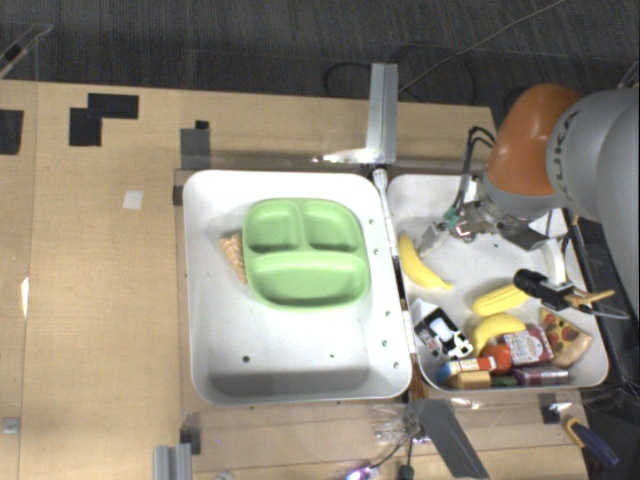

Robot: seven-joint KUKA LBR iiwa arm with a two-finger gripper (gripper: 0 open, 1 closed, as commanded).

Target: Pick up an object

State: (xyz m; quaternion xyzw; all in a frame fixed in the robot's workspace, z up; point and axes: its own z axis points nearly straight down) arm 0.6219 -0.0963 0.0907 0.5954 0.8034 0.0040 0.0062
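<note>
Bananas [420,263] and other small objects lay in the right bin [600,368], and my gripper [462,223] hung over its upper part, just beside one banana. Whether I had it spread or pressed together, I could not tell. Nothing was visibly between it.

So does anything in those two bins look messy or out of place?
Slightly. The green divided plate sits on top of a tan, speckled item, hiding most of it. In the right bin, bananas and small packages lie jumbled at the near end.
</note>
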